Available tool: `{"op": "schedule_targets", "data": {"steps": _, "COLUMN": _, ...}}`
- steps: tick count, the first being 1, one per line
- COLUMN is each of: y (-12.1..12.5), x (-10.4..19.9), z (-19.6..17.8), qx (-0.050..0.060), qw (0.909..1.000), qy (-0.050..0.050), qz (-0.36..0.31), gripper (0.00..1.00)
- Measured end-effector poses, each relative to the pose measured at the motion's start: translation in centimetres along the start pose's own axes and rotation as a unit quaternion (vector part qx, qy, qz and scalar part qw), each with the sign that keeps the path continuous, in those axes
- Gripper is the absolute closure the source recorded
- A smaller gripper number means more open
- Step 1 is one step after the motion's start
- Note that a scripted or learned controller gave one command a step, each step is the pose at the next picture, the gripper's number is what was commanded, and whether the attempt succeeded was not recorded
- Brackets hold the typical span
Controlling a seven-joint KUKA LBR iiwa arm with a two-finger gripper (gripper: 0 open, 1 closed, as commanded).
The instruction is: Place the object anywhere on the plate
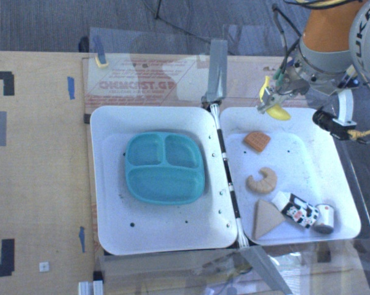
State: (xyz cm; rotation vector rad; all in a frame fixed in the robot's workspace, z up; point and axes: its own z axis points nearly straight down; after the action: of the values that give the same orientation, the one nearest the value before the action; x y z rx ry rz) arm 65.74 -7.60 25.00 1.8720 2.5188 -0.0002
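My gripper [270,101] hangs over the back left corner of the right bin [351,223], shut on a small yellow banana-shaped object [278,111] that sticks out below and to the right of the fingertips. The teal three-compartment plate [165,168] lies in the middle of the left bin [105,226] with nothing on it. The gripper is well to the right of the plate and behind it, across the divider between the bins.
In the right bin lie a brown square waffle [257,141], a tan croissant [262,181], a beige wedge [266,219] and a cow-patterned carton [305,212]. A grey post [217,72] stands behind the bins' divider. Cables hang beside the arm.
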Motion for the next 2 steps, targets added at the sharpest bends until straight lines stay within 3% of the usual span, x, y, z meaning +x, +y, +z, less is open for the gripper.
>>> {"op": "schedule_targets", "data": {"steps": 1, "y": -4.0, "x": 6.3, "z": 2.9, "qx": 0.001, "qw": 0.9996, "qy": 0.001, "qz": -0.029, "gripper": 1.0}}
{"op": "schedule_targets", "data": {"steps": 2, "y": 0.9, "x": 18.1, "z": 10.6, "qx": 0.002, "qw": 0.9999, "qy": 0.002, "qz": 0.016, "gripper": 1.0}}
